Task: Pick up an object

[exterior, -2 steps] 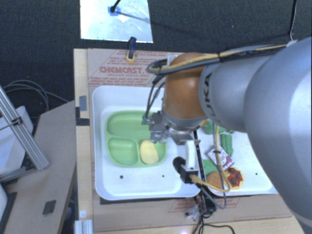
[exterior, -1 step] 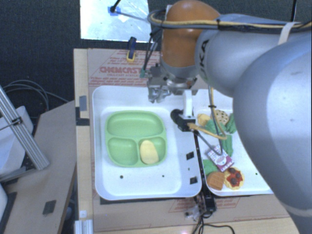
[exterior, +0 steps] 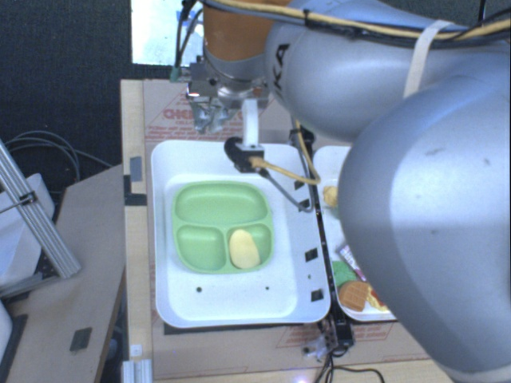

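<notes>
A pale yellow oval object [exterior: 244,248] lies in the near right compartment of a green divided tray [exterior: 219,202], which rests in the left white bin [exterior: 172,294]. My gripper [exterior: 212,116] hangs over the bench just beyond that bin's far rim, well above and behind the tray. I see nothing held in it. The big grey arm covers most of the right bin [exterior: 329,159]. There, part of a yellow item [exterior: 330,196] and, nearer the front, a green item [exterior: 342,274] and an orange-brown item [exterior: 355,295] peek out.
A black part with a yellow cable [exterior: 279,174] hangs over the far right corner of the left bin. Cardboard [exterior: 164,110] lies under the bins. A metal frame [exterior: 36,222] stands to the left of the bench.
</notes>
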Robot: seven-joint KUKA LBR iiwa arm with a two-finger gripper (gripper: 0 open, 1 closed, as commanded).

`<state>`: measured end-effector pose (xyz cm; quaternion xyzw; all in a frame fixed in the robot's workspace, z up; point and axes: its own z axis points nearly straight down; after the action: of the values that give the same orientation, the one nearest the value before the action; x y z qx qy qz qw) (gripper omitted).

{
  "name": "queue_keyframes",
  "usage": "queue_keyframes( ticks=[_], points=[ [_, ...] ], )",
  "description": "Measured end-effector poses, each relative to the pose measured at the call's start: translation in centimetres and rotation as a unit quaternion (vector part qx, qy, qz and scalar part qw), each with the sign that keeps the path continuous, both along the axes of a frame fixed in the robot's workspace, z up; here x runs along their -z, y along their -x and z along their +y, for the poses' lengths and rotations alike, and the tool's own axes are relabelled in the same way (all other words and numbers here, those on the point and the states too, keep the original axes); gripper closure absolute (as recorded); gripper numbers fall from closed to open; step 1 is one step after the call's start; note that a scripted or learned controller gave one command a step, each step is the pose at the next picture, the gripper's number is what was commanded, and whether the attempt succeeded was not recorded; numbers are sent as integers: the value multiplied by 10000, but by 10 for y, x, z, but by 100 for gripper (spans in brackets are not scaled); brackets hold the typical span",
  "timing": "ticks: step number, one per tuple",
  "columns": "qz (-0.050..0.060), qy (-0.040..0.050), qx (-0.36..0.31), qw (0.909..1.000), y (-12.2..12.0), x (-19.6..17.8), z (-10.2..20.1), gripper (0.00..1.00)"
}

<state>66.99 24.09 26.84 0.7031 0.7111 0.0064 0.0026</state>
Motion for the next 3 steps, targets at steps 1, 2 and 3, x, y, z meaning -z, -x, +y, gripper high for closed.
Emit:
queue_keyframes(
  ticks=[1, 2, 3],
  points=[
    [5, 3, 33, 10000, 0, -94, -6, 100],
    [80, 32, 52, 9999, 12, -29, -7, 100],
    [-20, -1, 63, 10000, 76, -173, -58, 100]
  ],
)
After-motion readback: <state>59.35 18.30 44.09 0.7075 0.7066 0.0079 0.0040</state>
